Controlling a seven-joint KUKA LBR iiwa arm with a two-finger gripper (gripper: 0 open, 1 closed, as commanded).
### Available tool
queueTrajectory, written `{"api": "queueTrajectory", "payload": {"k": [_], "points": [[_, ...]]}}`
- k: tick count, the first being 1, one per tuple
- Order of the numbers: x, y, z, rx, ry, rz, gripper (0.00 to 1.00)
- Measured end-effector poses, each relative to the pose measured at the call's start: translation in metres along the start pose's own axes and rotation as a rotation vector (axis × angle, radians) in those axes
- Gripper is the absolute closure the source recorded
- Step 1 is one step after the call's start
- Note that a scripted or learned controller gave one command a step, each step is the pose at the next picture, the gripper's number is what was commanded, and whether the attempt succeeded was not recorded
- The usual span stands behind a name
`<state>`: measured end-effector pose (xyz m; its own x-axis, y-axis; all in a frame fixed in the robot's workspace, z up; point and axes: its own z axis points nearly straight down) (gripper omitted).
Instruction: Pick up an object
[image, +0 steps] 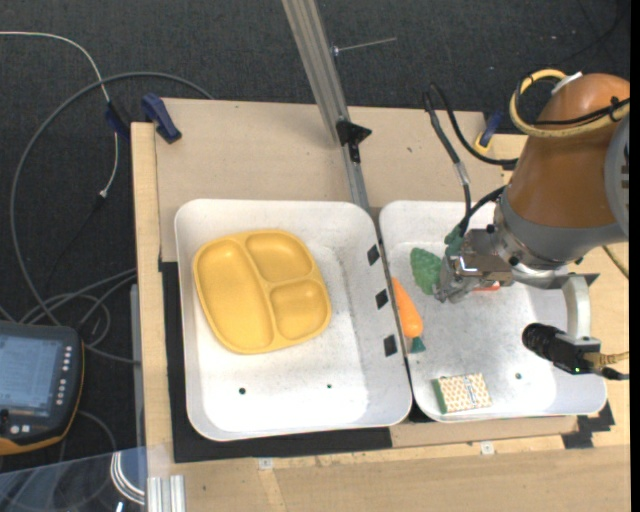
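the arm (570, 150) reaches in from the right over the right-hand bin (520, 330), its orange band above the grey wrist. the gripper (455, 285) sits low in the upper left part of that bin, just beside a green object (427, 268), which lies to its left; whether the two touch i cannot tell, and i cannot tell how the gripper stands, wide or narrow. a bit of red-orange shows just right of the gripper. an orange carrot (407, 312) lies along the bin's left wall, pointing down the frame. a small patterned rectangular block (462, 393) rests near the bin's front edge. the left-hand bin (300, 390) on the desk (250, 150) holds a yellow divided plate (262, 290) with three compartments.
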<state>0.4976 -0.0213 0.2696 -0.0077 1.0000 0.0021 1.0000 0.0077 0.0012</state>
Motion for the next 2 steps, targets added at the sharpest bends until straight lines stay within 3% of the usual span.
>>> {"api": "queueTrajectory", "payload": {"k": [2], "points": [[0.108,0.005,0.02,0.007,0.0,0.001,1.0]]}}
